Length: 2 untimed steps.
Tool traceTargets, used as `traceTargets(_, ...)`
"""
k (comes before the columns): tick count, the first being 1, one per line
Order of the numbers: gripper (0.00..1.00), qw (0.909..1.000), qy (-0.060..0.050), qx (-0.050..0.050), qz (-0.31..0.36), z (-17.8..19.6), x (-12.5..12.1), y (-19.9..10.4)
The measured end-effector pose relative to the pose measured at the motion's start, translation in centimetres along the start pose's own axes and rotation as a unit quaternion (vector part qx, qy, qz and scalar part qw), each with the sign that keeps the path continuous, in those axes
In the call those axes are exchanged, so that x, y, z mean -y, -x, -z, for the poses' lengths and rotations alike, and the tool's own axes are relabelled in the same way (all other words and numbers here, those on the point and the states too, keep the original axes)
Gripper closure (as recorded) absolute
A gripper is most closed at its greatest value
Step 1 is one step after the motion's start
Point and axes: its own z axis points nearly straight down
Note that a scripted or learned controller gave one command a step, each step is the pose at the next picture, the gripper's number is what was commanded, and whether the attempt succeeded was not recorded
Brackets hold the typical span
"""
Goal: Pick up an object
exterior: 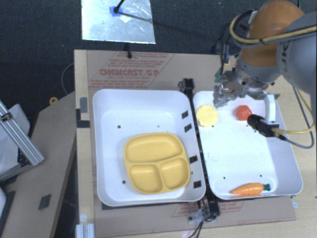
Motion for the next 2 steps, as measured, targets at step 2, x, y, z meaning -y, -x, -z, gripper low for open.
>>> traceTargets(2, 1.00, 1.0000, 0.000, 0.000, 0.000, -2.7, 1.6, -10.3)
